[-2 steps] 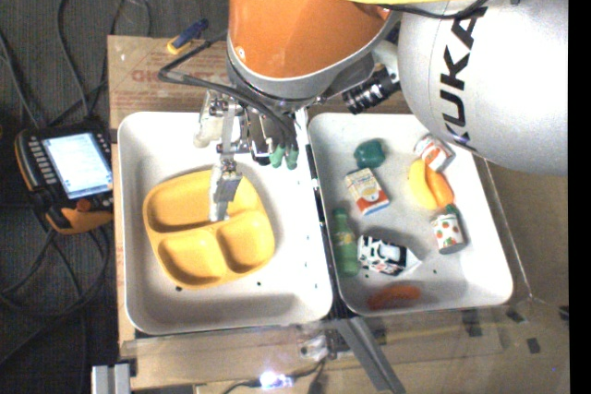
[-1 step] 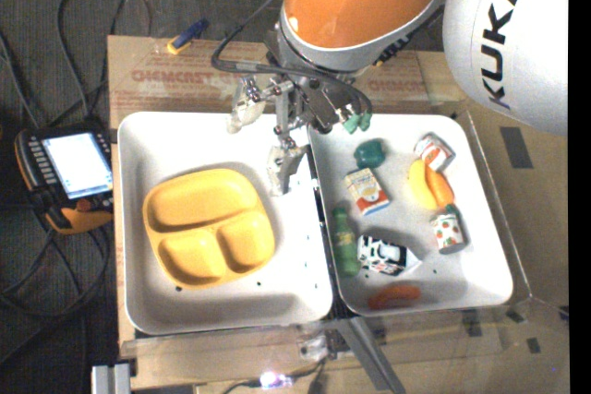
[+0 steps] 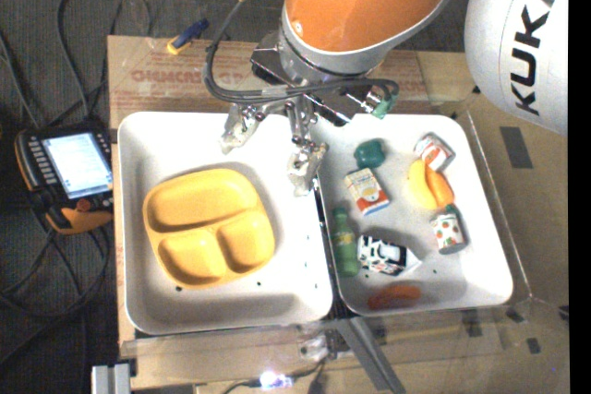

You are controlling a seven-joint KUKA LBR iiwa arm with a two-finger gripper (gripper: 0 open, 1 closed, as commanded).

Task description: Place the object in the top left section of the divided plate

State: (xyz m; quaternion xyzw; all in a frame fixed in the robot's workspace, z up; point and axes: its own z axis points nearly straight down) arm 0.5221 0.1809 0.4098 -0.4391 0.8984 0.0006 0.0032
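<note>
Claw (image 3: 272, 143) over left bin (image 3: 134, 291) near its upper edge, fingers spread apart, nothing between them. Yellow divided plate (image 3: 211, 224) lies at 7 o'clock from claw, near, long axis running 10 to 4 o'clock. Objects all in right bin (image 3: 494, 286); closest: green bottle (image 3: 344, 242) at 5 o'clock, juice carton (image 3: 367, 190) at 4 o'clock. Which one is meant: cannot tell. Judgement: pick not yet made.

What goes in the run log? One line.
gripper: open, nothing held, above left bin's back edge | divided plate: no object in it | objects: right bin
</note>
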